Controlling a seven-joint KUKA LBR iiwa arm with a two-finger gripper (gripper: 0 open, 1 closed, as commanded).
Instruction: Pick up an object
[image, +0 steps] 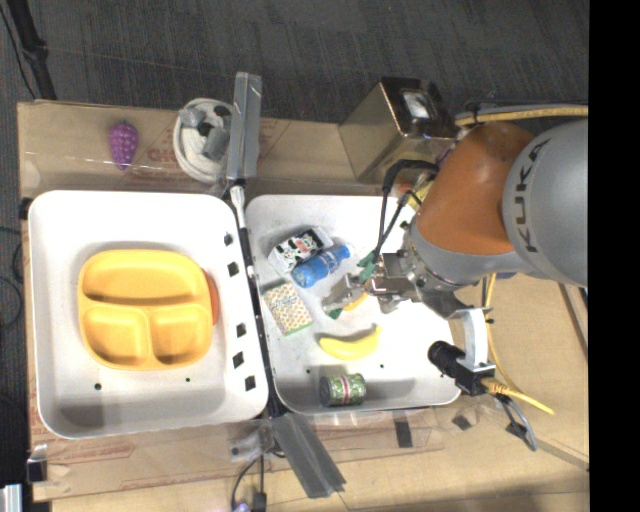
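My gripper (352, 293) hangs low over the right white bin (420, 385), just above the yellow plastic banana (350, 343). Beside me lie a blue bottle (322, 267), a patterned square packet (288, 307) and a green can (343, 388) (on its side). A yellow compartment tray (145, 305) fills the left white bin (60, 230).

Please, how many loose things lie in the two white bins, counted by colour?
Yellow: 2, the divided tray in the left bin and the banana in the right bin
Blue: 1, the bottle
Green: 1, the can
Patterned or mixed: 2, the checked packet and the black-and-white item
Total: 6
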